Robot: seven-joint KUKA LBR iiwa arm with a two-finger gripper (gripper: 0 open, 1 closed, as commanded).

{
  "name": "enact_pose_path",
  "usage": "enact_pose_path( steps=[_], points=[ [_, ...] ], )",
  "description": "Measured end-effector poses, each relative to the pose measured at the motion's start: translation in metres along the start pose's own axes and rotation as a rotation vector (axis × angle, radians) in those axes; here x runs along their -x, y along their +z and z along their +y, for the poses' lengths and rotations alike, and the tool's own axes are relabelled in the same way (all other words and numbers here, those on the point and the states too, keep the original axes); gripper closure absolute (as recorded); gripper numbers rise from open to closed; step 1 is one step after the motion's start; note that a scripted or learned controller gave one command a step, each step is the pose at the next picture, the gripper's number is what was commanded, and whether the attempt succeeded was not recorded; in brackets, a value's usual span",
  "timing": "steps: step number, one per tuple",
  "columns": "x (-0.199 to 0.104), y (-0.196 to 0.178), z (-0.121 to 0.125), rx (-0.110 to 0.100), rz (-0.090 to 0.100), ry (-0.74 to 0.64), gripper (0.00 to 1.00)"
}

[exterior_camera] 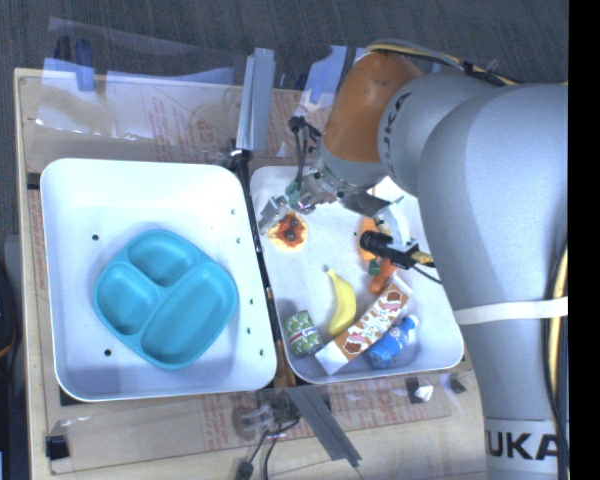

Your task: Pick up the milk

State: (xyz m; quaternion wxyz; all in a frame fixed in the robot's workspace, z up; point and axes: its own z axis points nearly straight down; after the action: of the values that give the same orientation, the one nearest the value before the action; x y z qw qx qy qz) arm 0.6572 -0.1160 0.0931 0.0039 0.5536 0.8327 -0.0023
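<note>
One milk carton (368,328) against bin rim (380,376).

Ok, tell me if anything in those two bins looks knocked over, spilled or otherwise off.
Nothing looks spilled or broken. The milk carton lies flat at a slant in the right bin, wedged between the banana and a blue item. The blue divided plate sits skewed in the left bin.
</note>
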Motion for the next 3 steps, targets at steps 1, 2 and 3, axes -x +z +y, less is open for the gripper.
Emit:
enact_pose_path(
  steps=[1,2,3],
  points=[
    [-0.003,-0.005,0.005,0.008,-0.017,-0.303,0.0],
    [-0.078,-0.1,0.027,0.001,0.008,-0.287,0.0],
    [-0.115,-0.099,0.041,-0.001,0.011,-0.649,0.0]
  ],
)
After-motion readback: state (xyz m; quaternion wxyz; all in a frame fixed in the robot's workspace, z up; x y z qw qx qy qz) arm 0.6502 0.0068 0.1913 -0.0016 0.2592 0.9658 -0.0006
